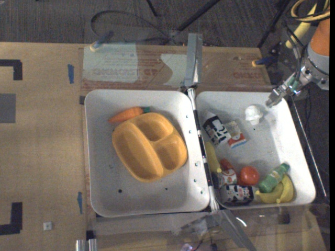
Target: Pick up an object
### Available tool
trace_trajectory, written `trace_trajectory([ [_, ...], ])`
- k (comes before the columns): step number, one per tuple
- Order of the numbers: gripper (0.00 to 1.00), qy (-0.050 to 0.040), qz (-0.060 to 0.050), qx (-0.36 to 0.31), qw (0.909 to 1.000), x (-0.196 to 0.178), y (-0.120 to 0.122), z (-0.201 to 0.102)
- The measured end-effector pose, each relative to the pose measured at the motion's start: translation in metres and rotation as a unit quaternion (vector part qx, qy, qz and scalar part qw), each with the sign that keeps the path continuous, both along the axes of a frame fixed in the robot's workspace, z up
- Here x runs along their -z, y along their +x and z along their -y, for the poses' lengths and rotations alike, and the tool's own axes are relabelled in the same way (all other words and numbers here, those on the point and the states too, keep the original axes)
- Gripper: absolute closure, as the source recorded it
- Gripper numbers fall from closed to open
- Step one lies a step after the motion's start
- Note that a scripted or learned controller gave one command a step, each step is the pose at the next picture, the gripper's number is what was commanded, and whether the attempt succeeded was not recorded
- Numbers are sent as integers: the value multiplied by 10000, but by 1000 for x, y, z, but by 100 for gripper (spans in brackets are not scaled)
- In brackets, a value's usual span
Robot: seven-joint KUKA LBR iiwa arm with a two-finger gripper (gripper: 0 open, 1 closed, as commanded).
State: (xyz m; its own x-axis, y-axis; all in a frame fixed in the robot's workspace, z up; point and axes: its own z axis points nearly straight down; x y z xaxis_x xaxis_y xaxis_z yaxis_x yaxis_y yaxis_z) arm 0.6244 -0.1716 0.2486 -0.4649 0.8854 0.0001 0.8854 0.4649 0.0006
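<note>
While the arm hangs at the right bin's far corner, nothing is between its fingers, and the scene reads as follows.

Claw: the claw [276, 97] sits over the far right corner of the right bin [293, 140]; its tip is too small and blurred to tell whether the fingers stand apart or together.

Nearest object: a small white lump [253, 113] lies just beside the claw, toward the bin's middle, probably the easiest target from this approach.

Other candidates: a black-and-white carton [216, 130] and a small box with a red edge [236, 135] lie near the divider; a red tomato [249, 175], a green bottle [273, 179] and a banana [280, 192] crowd the near corner, touching or nearly so, which would make a clean grasp harder there.

Left bin: the left bin [99, 182] holds an orange divided tray [149, 146] with a carrot [125, 114] against its far edge, well apart from the arm.

Worktop: the worktop [42, 140] carries both bins side by side so the arm reaches either.

Progress: judged from this, the pick is not yet made.
</note>
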Motion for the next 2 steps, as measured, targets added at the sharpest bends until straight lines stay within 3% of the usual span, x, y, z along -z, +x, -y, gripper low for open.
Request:
trace_trajectory([
  [1,100,-4,11,-1293,9916,11,-30,-50],
  [2,100,0,1,-622,9981,10,-56,-93],
])
